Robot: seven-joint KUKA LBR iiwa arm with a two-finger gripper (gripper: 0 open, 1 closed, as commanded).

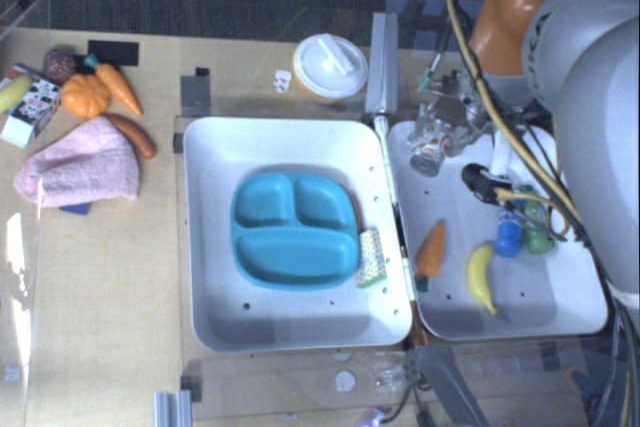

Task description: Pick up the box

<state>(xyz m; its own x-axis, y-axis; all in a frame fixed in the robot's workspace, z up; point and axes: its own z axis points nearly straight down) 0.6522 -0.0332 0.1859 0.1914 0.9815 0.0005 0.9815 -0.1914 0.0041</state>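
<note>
A small box [371, 258] with a pale green and white pattern lies in the left bin [210, 295], leaning against the right edge of a blue divided tray [295, 227]. My gripper [432, 147] hangs over the far left corner of the right bin [570, 315], well above and to the right of the box, with nothing seen in it. The bins' shared wall lies between the gripper and the box.
In the right bin lie an orange carrot [431, 249], a yellow banana [481, 277], a blue bottle [509, 236] and a small green thing [541, 240]. A white lid [331, 64] sits behind the bins. Toy vegetables, a pink cloth [80, 165] and a printed carton [30, 105] lie far left.
</note>
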